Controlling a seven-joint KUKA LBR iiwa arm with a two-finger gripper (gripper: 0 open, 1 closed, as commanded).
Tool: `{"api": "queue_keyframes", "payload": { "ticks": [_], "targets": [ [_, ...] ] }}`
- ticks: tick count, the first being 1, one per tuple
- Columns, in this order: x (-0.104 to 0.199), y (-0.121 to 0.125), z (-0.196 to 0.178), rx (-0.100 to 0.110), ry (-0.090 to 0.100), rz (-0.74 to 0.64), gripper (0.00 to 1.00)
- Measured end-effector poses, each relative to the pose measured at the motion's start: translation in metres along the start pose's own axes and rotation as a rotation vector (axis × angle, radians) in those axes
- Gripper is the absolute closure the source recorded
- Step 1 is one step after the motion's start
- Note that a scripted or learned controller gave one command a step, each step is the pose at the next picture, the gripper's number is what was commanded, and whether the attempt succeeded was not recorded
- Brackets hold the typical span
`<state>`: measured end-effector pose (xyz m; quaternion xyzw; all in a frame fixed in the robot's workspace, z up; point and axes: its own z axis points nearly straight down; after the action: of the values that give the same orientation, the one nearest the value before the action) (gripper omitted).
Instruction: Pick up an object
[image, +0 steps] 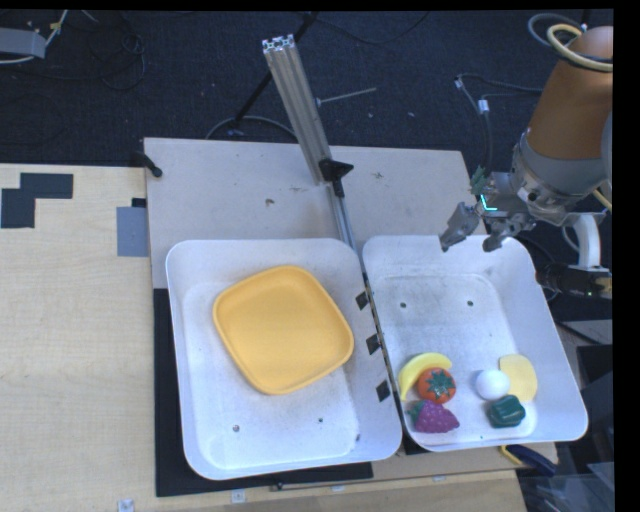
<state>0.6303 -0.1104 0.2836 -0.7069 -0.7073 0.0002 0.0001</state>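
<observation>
My gripper (473, 234) hangs open above the far rim of the right bin (450, 300), its two fingers spread with nothing between them. At the near end of that bin lie several small objects: a yellow banana (421, 367), a red tomato (436, 385), purple grapes (436, 417), a white ball (491, 383), a yellow disc (519, 376) and a green pepper (506, 411). The gripper is well away from all of them, toward the far side.
The left bin (200, 400) holds a yellow square plate (282, 327). A metal rail (302, 100) slants from the back toward the gap between the bins. Black clips (372, 342) line the divider. The arm's orange band (575, 95) stands at the upper right.
</observation>
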Motion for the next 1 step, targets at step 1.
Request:
{"api": "queue_keyframes", "payload": {
  "ticks": [1],
  "targets": [
    [0.0000, 0.0000, 0.0001, 0.000, 0.000, 0.000, 0.00]
  ]
}}
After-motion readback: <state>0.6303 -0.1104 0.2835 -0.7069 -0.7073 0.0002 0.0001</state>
